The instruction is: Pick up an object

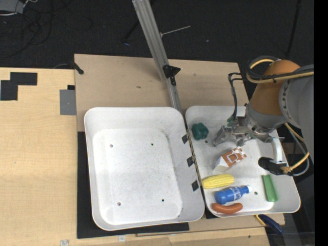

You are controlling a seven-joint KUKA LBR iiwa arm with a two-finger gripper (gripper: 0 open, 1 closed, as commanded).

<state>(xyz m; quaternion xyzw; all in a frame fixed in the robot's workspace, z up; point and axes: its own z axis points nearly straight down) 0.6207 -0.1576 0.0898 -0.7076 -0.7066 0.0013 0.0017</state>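
My gripper [229, 141] hangs over the right bin [287, 201], near its upper middle. Its fingers [219, 138] are spread open with nothing between them. Just below the fingertips lies a white and orange carton [231, 159]. A dark green lump [199, 131] sits at the bin's upper left. Along the front of the bin lie a yellow corn cob [218, 181], a blue bottle [231, 193] and a red sausage [226, 207]. A green block [269, 187] lies at the right.
The left bin [102, 122] sits beside the right one, with black clips [189, 161] on the shared rim. A slanted metal rail [154, 40] rises behind the bins. The orange-banded arm [271, 94] reaches in from the right, with cables around it.
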